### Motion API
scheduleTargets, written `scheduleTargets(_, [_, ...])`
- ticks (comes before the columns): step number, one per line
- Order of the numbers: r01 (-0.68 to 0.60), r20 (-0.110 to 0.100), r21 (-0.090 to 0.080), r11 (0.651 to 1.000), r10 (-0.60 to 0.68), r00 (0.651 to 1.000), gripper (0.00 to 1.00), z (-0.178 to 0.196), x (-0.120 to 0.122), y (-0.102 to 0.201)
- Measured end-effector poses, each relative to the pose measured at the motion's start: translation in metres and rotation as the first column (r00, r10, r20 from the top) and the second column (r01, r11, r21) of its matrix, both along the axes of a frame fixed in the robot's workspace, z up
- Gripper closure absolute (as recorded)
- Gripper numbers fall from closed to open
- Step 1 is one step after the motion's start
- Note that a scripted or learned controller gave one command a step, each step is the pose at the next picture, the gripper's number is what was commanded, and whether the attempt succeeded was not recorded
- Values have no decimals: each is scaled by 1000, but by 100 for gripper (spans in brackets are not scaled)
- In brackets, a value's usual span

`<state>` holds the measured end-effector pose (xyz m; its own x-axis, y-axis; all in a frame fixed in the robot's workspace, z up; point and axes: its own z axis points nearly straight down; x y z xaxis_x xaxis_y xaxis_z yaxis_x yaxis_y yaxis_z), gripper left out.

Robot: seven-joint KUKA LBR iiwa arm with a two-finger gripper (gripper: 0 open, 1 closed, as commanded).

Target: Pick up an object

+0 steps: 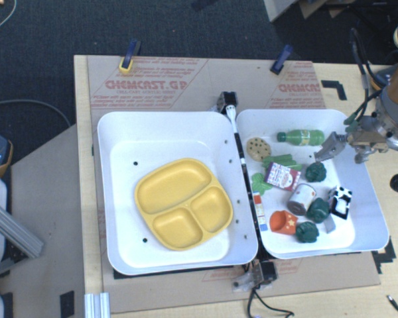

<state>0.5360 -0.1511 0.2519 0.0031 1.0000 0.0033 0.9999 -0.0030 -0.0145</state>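
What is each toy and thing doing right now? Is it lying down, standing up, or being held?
green bottle: lying on its side, near the right bin's far wall.
cookie: lying flat.
silver can: tipped over among the toys.
yellow tray: flat in the left bin, nothing in its compartments.
right bin: holds the toys.
gripper: hovering over the right bin, holding nothing.

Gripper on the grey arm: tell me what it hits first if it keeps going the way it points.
Probably the dark green broccoli-like toy just below-left of the gripper; depth is unclear from above.
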Motion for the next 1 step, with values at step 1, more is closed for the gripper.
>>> scheduleTargets(1, [-3, 13, -3, 1000, 3, 1000, 0, 7, 2, 0])
